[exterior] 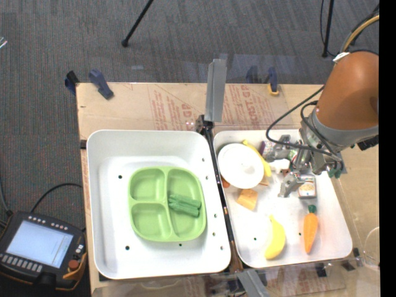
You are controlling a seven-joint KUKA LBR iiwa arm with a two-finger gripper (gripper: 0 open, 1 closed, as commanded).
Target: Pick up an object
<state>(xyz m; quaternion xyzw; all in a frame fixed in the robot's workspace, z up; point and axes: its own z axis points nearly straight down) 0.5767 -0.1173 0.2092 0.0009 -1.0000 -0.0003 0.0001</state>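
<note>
My gripper [292, 185] hangs low over the right bin [337, 252], just right of its middle, below the orange-banded wrist. A small white and orange item [307, 190] lies right beside it. An orange carrot [309, 231] lies to the front right of the gripper, and a yellow banana [276, 237] lies near the bin's front. An orange wedge [247, 199] sits left of the gripper. A white round plate [241, 164] lies at the bin's back left, with another yellow piece [262, 158] at its right edge.
The left bin [105, 166] holds a green divided tray [143, 221] with a dark green bean pod [184, 204] in its right compartment. A grey post [215, 91] rises behind the wall between the bins. A teach pendant [40, 246] lies at the lower left.
</note>
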